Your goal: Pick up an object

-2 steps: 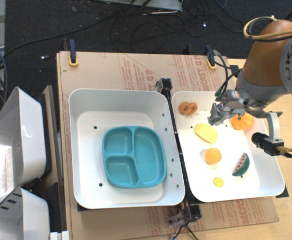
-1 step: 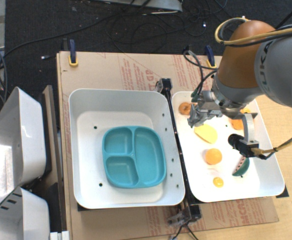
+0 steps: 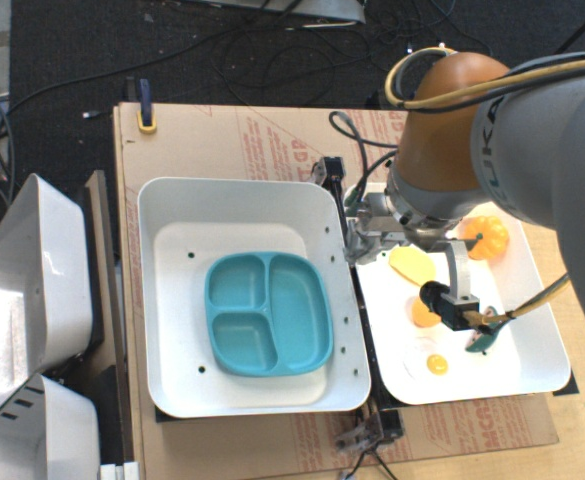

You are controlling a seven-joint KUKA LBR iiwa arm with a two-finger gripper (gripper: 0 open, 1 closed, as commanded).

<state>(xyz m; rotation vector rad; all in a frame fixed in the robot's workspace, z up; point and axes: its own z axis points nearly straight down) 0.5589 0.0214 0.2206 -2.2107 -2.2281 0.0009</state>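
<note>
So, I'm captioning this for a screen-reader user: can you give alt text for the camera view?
A grey robot arm reaches from the right over the right white bin, which holds small yellow and orange objects. The left white bin holds a teal divided plate.

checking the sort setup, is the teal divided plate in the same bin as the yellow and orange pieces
No, the teal divided plate lies alone in the left bin, while the yellow and orange pieces lie in the right bin.
</note>
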